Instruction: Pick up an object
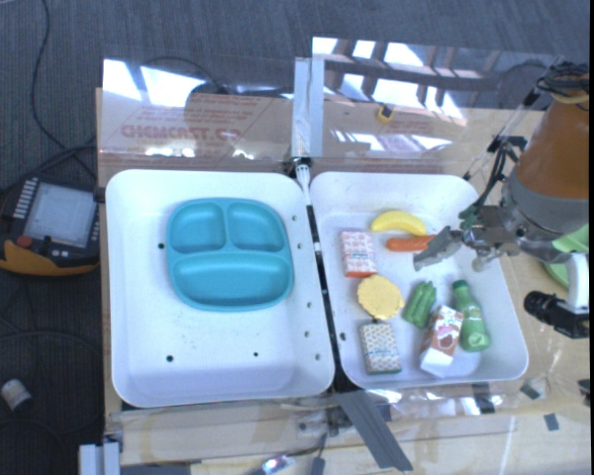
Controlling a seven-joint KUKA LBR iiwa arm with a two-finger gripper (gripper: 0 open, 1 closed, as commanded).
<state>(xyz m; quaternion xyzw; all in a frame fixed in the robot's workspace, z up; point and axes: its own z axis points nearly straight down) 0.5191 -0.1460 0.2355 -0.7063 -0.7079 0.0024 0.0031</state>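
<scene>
White right bin (510, 359) holds all pickable items, clustered so you reach them from arm side: banana (398, 223), carrot (409, 243), yellow round piece (378, 296), green bottle (470, 317), small cartons. Left bin (129, 364) carries blue divided plate (228, 253), well apart. Hand (453, 246) hovers low over right bin, just beside carrot's end, fingers spread, nothing between them. You judge carrot or banana nearest target; pick not yet made.

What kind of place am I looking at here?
Probably a robotics lab: a robot arm reaches over two white bins, one holding toy food like a banana, with cables on carpet.
</scene>
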